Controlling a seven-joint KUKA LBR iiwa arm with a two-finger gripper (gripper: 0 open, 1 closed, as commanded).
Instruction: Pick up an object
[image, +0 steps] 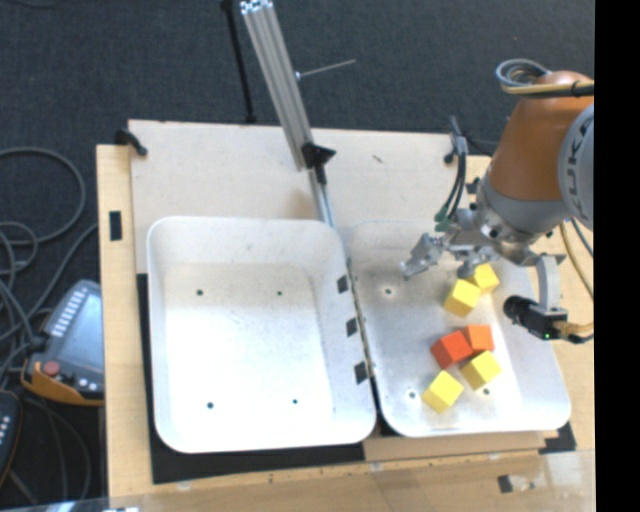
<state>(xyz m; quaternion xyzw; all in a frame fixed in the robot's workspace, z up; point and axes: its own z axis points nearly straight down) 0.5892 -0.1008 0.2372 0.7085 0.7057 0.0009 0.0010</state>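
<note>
The grey metal two-finger gripper (447, 256) hangs over the right shallow white plastic bin (400, 300); how far it is open I cannot tell. Matte yellow cubes (462, 297) and an orange block (453, 348) lie loosely clustered just beside and below it.

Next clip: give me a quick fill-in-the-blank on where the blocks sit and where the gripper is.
1. All the blocks lie in the ___ bin.
2. The orange block touches a smaller block coloured ___.
3. The gripper hovers over the ___ bin.
4. The blocks in view number ___.

Missing words: right; orange; right; six
</note>
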